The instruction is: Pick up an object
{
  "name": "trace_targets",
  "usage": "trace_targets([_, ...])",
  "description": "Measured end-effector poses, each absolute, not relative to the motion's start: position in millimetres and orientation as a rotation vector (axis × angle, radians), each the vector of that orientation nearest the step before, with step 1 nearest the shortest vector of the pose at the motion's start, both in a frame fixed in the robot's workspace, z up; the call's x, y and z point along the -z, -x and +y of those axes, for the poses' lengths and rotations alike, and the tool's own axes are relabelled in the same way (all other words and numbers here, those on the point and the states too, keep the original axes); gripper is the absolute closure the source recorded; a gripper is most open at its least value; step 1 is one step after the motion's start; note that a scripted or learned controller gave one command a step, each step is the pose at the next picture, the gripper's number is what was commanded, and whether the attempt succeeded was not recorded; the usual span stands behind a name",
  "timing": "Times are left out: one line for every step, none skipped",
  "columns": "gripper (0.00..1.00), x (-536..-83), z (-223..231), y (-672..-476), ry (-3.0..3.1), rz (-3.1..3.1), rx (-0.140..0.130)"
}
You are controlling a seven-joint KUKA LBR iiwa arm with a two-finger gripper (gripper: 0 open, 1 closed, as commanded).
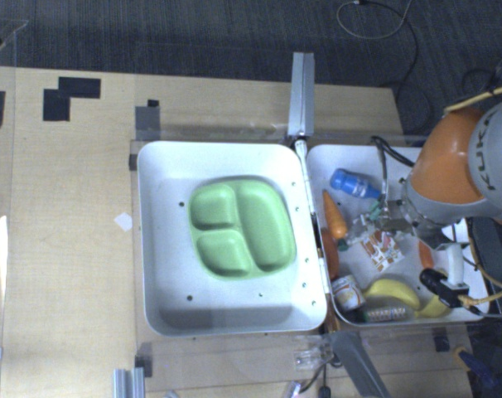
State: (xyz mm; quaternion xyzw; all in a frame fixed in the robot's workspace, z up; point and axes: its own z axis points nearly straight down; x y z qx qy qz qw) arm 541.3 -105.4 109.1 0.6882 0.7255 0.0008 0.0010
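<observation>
My gripper (382, 220) hung low inside the right bin (317, 191), my orange-banded wrist rising behind it toward the right. How far it stood open I could not tell; the slant of the view hid that, and I could not make out anything gripped in it. Directly under and just below my hand lay a small printed packet (382, 250), white with red marks, seemingly touching my tip or very nearly so. Just to the left of my hand sat an orange carrot (334, 219), lying lengthwise along the bin's left wall. Up and to the left, close by, was a blue bottle (353, 183) tilted on its side. Farther below me a yellow banana (398, 293) curved along the bin's near edge, with a small tin (345, 290) beside it. Well off to my left, the other bin (160, 247) held a green divided tray (240, 226).
</observation>
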Motion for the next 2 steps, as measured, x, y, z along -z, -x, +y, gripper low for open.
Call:
trace_targets([1.00,-120.5,-104.8,-543.3,-2.158,2.275,-0.008])
trace_targets([1.00,-237.3,-100.9,-495.2,-2.396,2.025,-0.005])
